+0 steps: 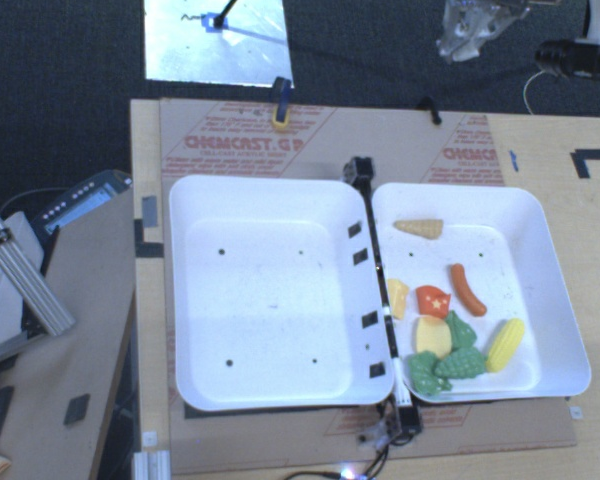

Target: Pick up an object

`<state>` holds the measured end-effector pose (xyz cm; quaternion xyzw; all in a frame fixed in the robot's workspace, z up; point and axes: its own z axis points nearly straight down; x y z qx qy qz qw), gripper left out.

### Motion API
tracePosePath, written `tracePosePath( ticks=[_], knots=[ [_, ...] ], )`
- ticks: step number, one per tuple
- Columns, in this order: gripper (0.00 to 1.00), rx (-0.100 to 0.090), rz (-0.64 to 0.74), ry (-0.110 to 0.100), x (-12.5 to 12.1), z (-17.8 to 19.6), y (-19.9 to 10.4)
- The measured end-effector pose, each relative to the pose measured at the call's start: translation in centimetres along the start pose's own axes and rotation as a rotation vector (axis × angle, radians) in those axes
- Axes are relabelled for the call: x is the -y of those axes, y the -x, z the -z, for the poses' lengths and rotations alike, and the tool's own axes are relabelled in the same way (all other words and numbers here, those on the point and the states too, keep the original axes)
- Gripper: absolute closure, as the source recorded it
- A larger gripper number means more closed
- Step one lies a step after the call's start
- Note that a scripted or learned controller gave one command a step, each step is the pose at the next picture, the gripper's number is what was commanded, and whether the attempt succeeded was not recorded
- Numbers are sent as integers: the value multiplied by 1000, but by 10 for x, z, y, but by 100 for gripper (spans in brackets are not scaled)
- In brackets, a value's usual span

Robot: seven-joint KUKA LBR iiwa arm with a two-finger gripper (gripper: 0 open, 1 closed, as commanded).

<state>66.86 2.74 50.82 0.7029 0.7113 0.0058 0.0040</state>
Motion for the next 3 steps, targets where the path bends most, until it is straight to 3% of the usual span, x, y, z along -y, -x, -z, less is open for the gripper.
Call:
tracePosePath(
  ticks=[1, 2, 3],
  knots=[
    [100, 2, -6, -23, 6, -118, -11],
    [100, -4, 3, 2, 21, 6, -109],
    [100, 3, -12, -13, -1, -32, -79]
  ],
)
